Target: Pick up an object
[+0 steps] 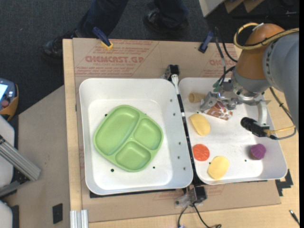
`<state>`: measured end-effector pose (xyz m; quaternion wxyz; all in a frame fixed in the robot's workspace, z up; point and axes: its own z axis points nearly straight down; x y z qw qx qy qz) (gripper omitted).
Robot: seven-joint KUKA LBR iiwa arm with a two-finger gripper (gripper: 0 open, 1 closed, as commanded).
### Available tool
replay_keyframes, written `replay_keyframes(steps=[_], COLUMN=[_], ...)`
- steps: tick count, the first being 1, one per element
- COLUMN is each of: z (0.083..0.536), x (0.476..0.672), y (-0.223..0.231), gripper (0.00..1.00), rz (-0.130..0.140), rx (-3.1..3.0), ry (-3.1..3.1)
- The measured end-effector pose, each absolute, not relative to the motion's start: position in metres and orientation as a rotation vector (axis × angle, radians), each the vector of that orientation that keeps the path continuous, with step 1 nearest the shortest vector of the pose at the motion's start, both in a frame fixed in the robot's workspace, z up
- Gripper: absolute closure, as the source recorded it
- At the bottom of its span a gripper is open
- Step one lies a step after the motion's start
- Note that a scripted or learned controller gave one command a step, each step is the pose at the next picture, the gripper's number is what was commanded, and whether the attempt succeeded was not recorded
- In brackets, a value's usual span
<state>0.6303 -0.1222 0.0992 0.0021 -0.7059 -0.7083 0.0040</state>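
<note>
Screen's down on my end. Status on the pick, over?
Gripper low over red-and-white packet, right bin. No confirmed hold. Yellow piece and tan piece close beside.

The right bin [232, 144] lies bare mid-floor between the purple ball [258, 151] and the yellow lump [200, 125], red disc [201, 152] and yellow blob [218, 167] lining its left wall, while a green plate [128, 137] fills the left bin [90, 103].

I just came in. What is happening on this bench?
The robot arm reaches into the right bin, and its hand is low over a red and white packet. I cannot tell whether it grips it. Nearby lie a yellow lump, a second yellow lump, a red disc, a purple ball and a small tan piece. The left bin holds a green divided plate.
</note>
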Motion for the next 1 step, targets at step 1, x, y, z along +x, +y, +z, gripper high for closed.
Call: replay_keyframes(steps=[1], z=[0.0963], x=[0.6575], y=[-0.1283], gripper=[0.0], rz=[0.084], rx=[-2.156], ry=[-2.186])
